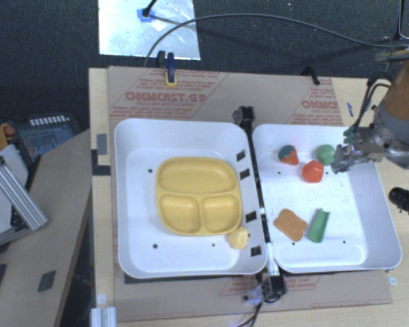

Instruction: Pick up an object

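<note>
The right bin (368,251) holds several small items: a red and green strawberry-like piece (288,154), a round red piece (313,172), a light green piece (324,152), an orange-brown piece (290,224) and a green cylinder (318,225). My gripper (341,162) hangs at the bin's upper right, just right of the red piece and beside the light green one. Nothing shows between its fingers.
The left bin (133,182) bears a yellow divided tray (196,195) with a small yellow piece (238,238) at its lower right corner. A black divider (253,182) with clips runs between the bins. A cable crosses the bench behind.
</note>
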You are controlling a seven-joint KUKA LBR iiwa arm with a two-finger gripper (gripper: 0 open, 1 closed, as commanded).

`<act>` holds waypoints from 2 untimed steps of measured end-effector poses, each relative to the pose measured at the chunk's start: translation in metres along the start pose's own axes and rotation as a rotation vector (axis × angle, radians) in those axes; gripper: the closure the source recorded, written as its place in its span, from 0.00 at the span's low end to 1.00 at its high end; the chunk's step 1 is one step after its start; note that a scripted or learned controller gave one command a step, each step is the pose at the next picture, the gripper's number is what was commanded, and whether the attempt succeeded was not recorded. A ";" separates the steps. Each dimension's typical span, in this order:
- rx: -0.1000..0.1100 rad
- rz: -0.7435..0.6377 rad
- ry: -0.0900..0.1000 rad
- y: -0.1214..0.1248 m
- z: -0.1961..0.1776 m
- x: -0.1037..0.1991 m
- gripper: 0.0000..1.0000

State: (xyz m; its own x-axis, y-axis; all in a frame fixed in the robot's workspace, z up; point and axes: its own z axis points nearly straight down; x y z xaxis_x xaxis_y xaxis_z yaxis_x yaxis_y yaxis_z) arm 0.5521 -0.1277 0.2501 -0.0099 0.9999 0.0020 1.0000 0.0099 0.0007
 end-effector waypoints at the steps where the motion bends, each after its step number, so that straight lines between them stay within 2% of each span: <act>1: 0.000 0.000 0.000 -0.004 0.014 0.055 1.00; 2: -0.001 0.000 0.000 -0.009 0.008 0.109 1.00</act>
State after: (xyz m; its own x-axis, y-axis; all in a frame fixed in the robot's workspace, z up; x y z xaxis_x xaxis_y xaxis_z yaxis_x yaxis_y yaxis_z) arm 0.5421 -0.0190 0.2422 -0.0102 0.9999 0.0020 0.9999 0.0102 0.0013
